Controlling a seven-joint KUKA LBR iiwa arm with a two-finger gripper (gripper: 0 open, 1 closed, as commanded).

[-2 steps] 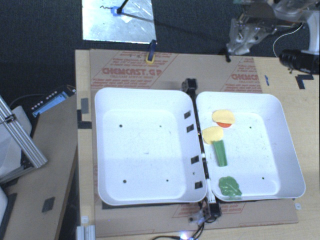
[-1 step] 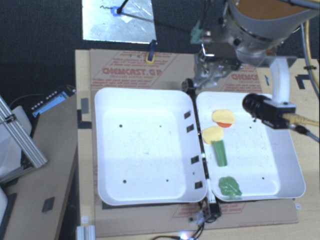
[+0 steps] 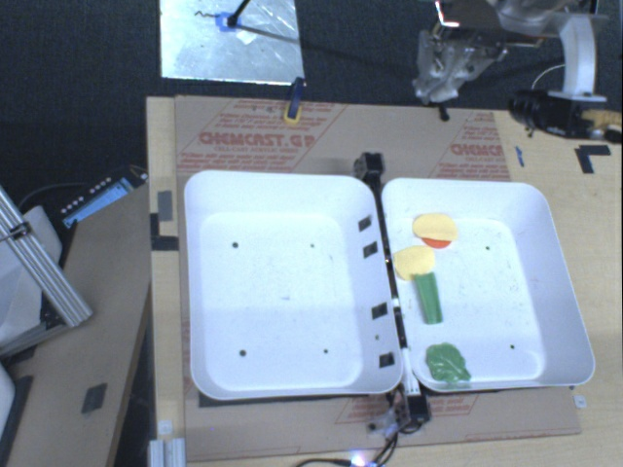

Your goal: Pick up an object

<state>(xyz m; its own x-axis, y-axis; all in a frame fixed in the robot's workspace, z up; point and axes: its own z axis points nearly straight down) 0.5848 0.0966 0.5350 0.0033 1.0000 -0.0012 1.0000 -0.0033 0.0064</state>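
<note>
Hand [image 3: 440, 88] sits at top right of the camera view, above the far edge of the counter [image 3: 165, 290], beyond the right bin [image 3: 560, 280] and well clear of everything in it. Cannot tell how it stands, open or closed; it looks blurred and pale from this angle. Nothing seen in it, touching nothing.

Right bin holds all the objects, bunched along its left side near the divider. Yellow round piece [image 3: 434, 227] farthest back, with a red piece [image 3: 439, 243] peeking out at its near edge, touching. Second yellow piece [image 3: 414, 260] just in front and slightly left, close to the bin wall. Green stick [image 3: 429, 298] lies lengthwise just below it, its top end touching or just under the yellow piece. Green leafy piece [image 3: 447, 362] at the near left corner, apart from the stick, close against the bin wall.

Left bin [image 3: 209, 261] is beside it, the two joined by a black clip strip [image 3: 385, 270] down the middle.

Cardboard sheet [image 3: 253, 134] with red print under both bins. Shiny metal plate [image 3: 229, 27] on dark floor at upper left, a blue-and-yellow clamp [image 3: 293, 103] at the cardboard's far edge. Aluminium frame [image 3: 39, 270] at far left. Black cables and gear [image 3: 560, 115] at right, near the arm.

Nothing lies between hand and objects.
</note>
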